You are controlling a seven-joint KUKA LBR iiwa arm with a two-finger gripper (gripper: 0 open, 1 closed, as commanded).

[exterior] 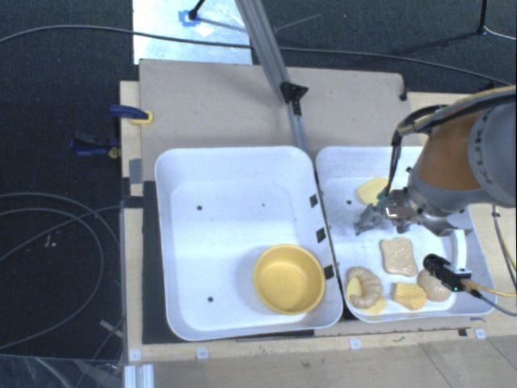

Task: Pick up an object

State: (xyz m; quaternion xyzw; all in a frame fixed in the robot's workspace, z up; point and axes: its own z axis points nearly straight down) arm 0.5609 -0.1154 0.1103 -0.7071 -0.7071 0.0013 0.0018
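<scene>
Two white bins sit side by side: the left bin [186, 217] holds a yellow bowl [289, 278], well left of the fingers. Over the right bin [339, 168] the gripper [373, 219] hangs, fingers spread with nothing between. Just below-right lies a toast slice [398, 256]; a croissant [364, 288] below; a yellow wedge [372, 190] just above.

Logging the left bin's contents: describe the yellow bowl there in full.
The yellow bowl is round and plain, with a smooth matte surface that looks like plastic. It stands upright, mouth open, with nothing seen inside. It rests on the floor of the left bin, in the near right corner close to the wall. Nothing else touches it; the gripper is over the other bin.
</scene>
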